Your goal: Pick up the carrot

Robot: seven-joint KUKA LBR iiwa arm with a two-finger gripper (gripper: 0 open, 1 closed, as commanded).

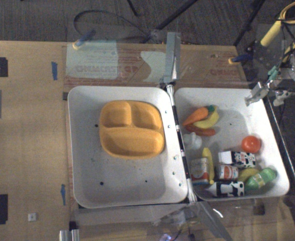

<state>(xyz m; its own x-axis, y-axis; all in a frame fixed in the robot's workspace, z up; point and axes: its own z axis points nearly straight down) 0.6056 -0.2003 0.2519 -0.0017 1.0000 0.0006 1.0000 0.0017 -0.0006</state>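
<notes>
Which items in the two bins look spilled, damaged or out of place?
Nothing stands out. The orange tray lies flat in the left bin. The carrot rests among toy foods in the right bin, intact.

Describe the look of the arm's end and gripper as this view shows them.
At the view's upper right, the gripper is a pale grey metal piece whose tip reaches over the right bin's far corner. Behind it sits dark hardware with thin cables, a small green spot and a loop of yellow hose. Finer markings are too blurred to read.
</notes>
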